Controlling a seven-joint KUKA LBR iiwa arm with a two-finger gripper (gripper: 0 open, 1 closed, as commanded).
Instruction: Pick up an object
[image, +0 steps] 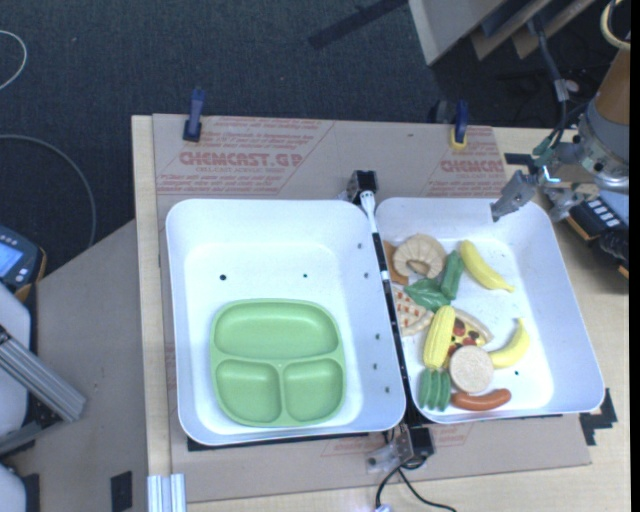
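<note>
- Camera view, the bench: two shallow white bins sit side by side on a brown board, the left bin (190, 300) and the right bin (570, 330); their inner rims touch along a dark seam, which reads as a way to keep both within one arm's reach.
- Camera view, the left bin: a green divided tray (278, 360) lies flat in its nearer half, its compartments bare; I judge it a likely drop spot, so it is kept apart from the clutter.
- Camera view, the right bin: toy food is heaped toward the bin's inner side: a round bagel (418, 256), a green pepper (432, 292), a corn cob (439, 336), a waffle (408, 306), a pizza slice (466, 330), a pale round disc (470, 369), a sausage (480, 400), a small green vegetable (433, 388), and two bananas, the upper banana (484, 266) and the lower banana (512, 346); many pieces touch or overlap, so the bananas at the heap's outer edge look the easiest to take singly.
- Camera view, the arm: the gripper (513, 196) hangs over the far right corner of the right bin, well apart from the heap and holding nothing; whether it is spread or pressed together I cannot tell; its place suggests the approach has not yet begun.
</note>
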